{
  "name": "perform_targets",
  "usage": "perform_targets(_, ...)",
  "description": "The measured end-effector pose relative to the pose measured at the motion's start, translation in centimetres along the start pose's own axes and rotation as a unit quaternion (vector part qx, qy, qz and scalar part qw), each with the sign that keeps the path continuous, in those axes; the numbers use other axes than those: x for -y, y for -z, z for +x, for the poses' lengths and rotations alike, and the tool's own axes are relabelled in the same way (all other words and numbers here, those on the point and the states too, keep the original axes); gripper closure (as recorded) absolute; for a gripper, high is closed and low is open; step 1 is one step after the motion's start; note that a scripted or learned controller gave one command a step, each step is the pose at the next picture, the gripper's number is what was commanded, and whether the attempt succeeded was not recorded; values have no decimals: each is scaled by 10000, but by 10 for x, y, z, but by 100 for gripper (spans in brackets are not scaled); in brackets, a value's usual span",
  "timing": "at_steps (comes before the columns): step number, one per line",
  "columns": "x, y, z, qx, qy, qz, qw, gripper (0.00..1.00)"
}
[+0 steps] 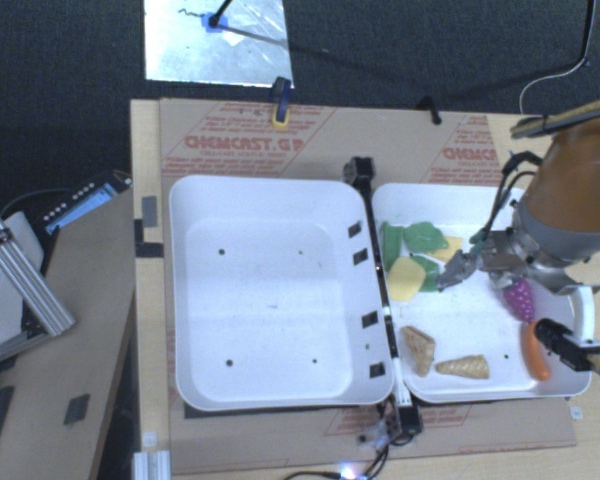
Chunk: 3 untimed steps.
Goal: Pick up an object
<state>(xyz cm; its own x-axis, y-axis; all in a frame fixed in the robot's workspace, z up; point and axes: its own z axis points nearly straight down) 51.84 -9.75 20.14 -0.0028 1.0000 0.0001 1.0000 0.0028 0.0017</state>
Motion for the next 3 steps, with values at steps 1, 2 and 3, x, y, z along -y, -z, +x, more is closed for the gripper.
perform_targets(1,-47,-121,-11,-5,0,3,10000,0)
perform_targets(2,-115,-112,8,36,13,-52,10000,0)
perform_targets(3,-78,174,77,-6,34,-96,9999,0)
